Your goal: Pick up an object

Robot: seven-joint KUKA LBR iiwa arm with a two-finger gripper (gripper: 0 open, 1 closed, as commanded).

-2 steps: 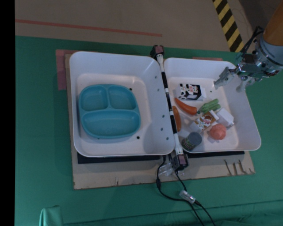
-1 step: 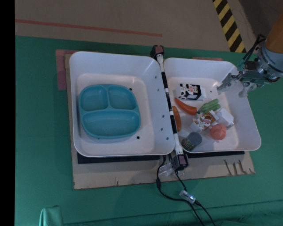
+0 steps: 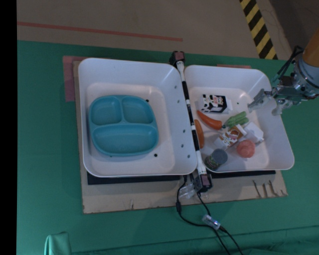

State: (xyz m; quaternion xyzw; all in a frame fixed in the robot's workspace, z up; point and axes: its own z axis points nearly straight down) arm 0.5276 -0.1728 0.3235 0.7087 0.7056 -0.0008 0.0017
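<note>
While nothing sits between its fingers, the claw (spread) hovers over the right bin.

- Setting: robot test lab or workshop floor, not a home.
- Bench covered in green cloth; cardboard sheet laid flat under two white bins, a rig put together by hand.
- Yellow-and-black hazard stripe and a thin red line marked on the bare floor beyond the bench.
- Loose black cable trails from the bracket between the bins.
- Grey industrial arm enters at right.
- Toy food and a blue divided plate serve as test props.
</note>
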